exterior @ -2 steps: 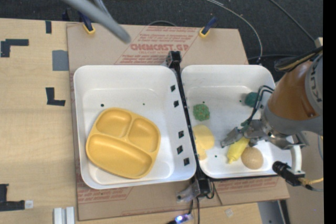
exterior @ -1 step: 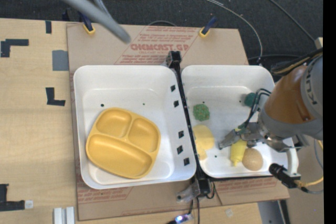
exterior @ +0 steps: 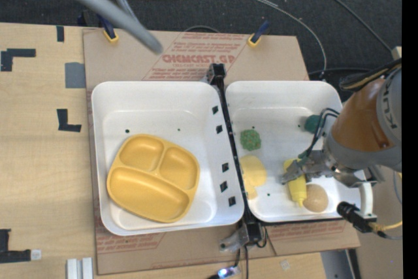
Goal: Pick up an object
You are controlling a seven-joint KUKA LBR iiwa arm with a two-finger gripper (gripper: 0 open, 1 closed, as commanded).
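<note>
jaws look parted, the gripper (exterior: 292, 173) holding nothing and low in the right bin (exterior: 281, 91), touching the yellow corn-like toy (exterior: 297, 191) beside a beige egg (exterior: 315, 198). probably light, stiff, smooth plastic (slippery); best pinched across its narrow middle.

We see the claw (exterior: 297, 170) low in the right bin (exterior: 281, 91). Just beneath it lies a banana-like piece (exterior: 298, 191), an egg-like piece (exterior: 315, 198) touching that. Left of the claw sit two small lumps (exterior: 250, 138). Far left, the other bin (exterior: 150, 91) holds a divided plate (exterior: 153, 177).
</note>
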